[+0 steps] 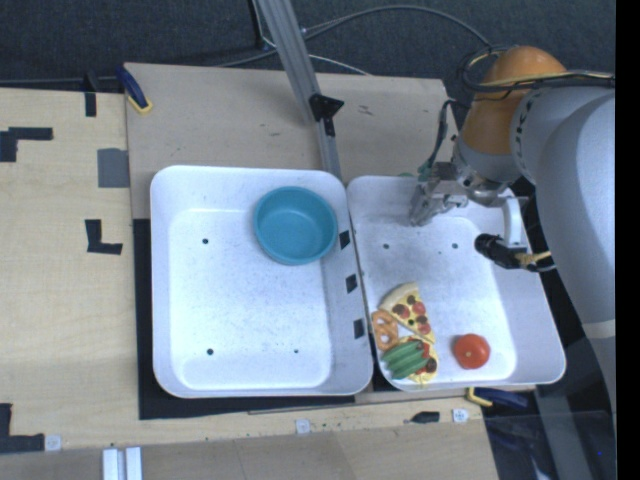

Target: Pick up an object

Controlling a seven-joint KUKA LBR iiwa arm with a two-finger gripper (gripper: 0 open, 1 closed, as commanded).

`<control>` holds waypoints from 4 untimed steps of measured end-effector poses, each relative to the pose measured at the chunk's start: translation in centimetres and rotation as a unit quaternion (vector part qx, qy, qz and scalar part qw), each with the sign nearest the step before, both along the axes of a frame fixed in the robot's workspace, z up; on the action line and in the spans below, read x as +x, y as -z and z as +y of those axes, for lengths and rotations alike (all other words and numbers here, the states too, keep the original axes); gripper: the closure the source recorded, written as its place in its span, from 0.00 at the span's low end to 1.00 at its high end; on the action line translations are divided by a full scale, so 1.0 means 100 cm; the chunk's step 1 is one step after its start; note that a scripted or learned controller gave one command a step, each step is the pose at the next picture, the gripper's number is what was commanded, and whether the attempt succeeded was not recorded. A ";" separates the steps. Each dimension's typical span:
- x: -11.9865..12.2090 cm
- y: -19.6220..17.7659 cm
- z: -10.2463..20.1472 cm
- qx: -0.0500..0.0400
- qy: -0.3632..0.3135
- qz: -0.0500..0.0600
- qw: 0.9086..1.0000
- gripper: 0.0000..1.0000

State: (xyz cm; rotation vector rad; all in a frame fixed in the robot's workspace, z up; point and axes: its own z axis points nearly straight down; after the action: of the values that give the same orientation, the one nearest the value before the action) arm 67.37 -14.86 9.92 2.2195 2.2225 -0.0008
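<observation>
Your gripper (428, 208) hangs over the right white plastic bin's (530, 308) far end; you cannot tell its opening. Nearer you lie a pizza-slice toy (404, 330) and small red tomato (471, 350). The round blue bowl (294, 225) sits in the left bin (200, 298).

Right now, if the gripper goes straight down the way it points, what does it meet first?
Most likely the bare floor of the right bin, near its far edge. The gripper points down there, away from the pizza slice and tomato. Depth is unclear.
</observation>
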 end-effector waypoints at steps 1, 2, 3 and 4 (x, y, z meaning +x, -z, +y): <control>-0.002 -0.061 0.006 0.000 0.000 -0.003 1.000 1.00; -0.001 -0.114 0.006 0.000 0.000 -0.002 1.000 1.00; -0.007 -0.127 0.056 0.001 -0.001 -0.001 1.000 1.00; -0.016 -0.120 0.101 0.001 -0.001 0.000 1.000 1.00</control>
State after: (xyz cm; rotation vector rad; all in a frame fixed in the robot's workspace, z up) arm 65.78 -4.74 21.88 2.2181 2.2264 0.0004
